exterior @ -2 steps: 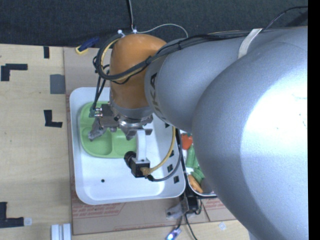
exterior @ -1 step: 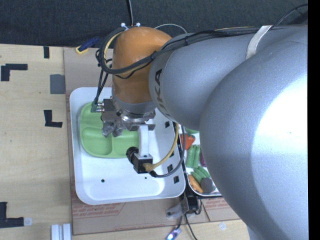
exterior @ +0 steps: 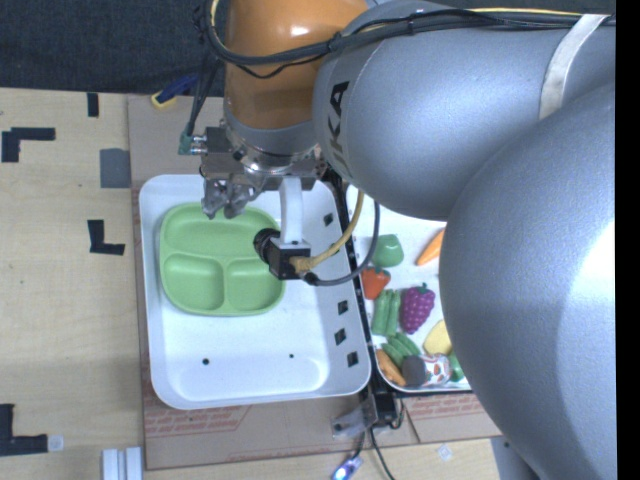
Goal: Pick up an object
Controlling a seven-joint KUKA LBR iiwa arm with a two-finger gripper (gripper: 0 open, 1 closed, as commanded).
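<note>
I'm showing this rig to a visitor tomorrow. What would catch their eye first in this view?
The huge grey arm with its orange band sweeps in from the right and covers much of the right bin. Below it, a bright green divided plate lies in the left bin, the hand poised at its upper edge. Colourful toy food, including purple grapes, peeks out in the right bin.

Pincer (exterior: 227, 205) over green tray (exterior: 220, 266) in left bin (exterior: 240, 378).
</note>
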